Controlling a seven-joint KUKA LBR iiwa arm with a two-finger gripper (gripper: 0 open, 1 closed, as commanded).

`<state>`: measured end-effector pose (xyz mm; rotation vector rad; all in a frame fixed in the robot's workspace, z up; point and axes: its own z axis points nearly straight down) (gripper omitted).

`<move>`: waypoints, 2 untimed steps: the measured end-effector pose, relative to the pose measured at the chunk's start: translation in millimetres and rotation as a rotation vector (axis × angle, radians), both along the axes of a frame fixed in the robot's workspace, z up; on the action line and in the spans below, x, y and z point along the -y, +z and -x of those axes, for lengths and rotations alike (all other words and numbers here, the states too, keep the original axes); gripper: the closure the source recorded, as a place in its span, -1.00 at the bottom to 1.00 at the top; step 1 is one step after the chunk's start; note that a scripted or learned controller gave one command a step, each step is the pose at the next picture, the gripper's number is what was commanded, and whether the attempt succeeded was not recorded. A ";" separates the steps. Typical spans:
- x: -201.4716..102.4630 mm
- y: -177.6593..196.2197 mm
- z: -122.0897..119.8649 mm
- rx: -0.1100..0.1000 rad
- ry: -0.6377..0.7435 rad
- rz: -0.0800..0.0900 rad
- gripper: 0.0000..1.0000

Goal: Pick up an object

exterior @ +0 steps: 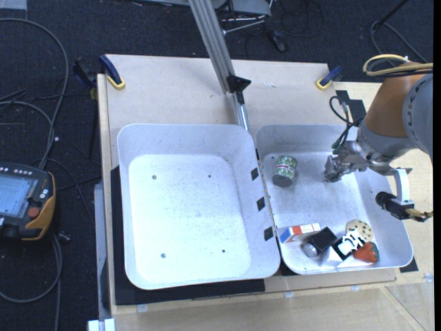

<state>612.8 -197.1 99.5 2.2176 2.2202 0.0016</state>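
Note:
The right bin [386, 185] holds a small green-labelled can [284, 169] lying near its left wall. Along the bin's front edge lies a cluster: a red, white and blue box [299, 232], a black and grey object [318, 243], a black and white patterned item [351, 243], a tan perforated disc [357, 227] and a red piece [366, 254]. My gripper [335, 170] hangs low over the bin floor, to the right of the can and apart from it. Nothing shows between its fingers.
The left bin [138, 150] sits beside the right one. A slanted metal bar [213, 36] runs from the top of the view down to the seam between the bins. Yellow clamps [114, 81] hold the board's back corners. A pendant [21, 198] lies at the far left.

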 end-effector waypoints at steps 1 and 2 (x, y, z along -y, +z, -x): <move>1.4 62.8 1.2 0.002 -0.001 0.000 1.00; 2.5 105.1 0.5 0.001 -0.001 -0.001 1.00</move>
